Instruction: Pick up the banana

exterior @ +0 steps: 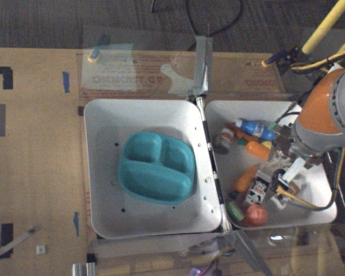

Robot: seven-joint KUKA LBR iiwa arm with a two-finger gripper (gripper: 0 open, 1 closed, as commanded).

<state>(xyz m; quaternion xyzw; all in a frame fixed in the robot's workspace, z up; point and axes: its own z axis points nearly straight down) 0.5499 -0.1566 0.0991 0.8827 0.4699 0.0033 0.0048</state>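
My gripper point(263, 190) hangs low over the right bin point(316, 209); whether it grips anything, I cannot tell. The banana, perhaps that yellow sliver point(267, 145) beside the orange bottle point(257, 149), is mostly hidden.

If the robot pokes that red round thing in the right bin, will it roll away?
Probably a little. The red round thing looks ball-shaped, so a push could set it rolling. It likely wouldn't go far: it sits by the front wall of the right bin, with a green piece beside it. Its curved sides might also slip out of a pinch.
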